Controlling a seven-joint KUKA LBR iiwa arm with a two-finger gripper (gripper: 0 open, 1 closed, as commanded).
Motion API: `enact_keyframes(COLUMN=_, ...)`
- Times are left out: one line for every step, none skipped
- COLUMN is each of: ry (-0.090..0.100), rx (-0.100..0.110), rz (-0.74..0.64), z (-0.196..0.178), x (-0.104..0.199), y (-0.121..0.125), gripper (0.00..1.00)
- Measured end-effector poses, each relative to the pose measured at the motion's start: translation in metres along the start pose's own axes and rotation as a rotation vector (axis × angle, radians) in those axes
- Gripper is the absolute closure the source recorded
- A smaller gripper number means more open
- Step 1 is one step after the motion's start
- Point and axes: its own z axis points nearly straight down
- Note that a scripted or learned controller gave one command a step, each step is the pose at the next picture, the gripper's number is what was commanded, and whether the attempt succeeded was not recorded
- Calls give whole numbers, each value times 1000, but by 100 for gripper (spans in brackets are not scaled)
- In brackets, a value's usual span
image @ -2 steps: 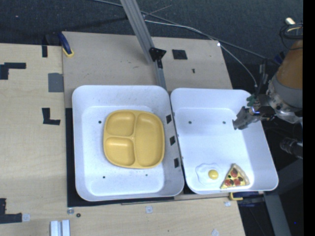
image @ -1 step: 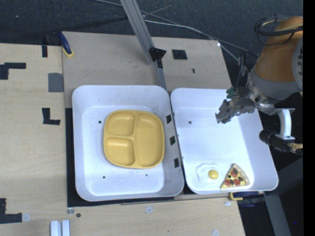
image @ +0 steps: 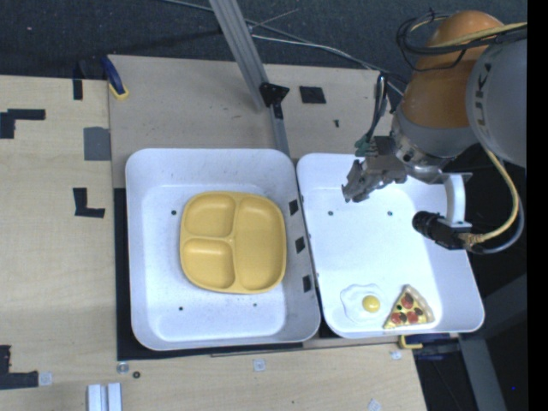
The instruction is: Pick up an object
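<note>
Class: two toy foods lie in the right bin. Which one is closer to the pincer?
The fried egg: it lies left of the pizza slice, nearer below the pincer; the slice sits toward the bin's corner.

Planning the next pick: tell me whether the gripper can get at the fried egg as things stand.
Probably yes. The gripper hangs over the right bin's far end, and bare floor lies between it and the fried egg; the pizza slice sits beside it.

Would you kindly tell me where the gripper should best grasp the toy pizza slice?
Probably across the two slanted sides of the red-topped triangular toy pizza slice, coming straight down. It lies flat in the right white bin's near corner, close beside the toy fried egg.
</note>
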Motion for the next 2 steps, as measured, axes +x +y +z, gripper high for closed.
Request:
enact_keyframes(ry=-1, rx=1, rz=2, z=13, x=44, y=24, gripper=100)
enact_keyframes(ry=-1, rx=1, rz=1, z=29, x=95, y=44, gripper=100)
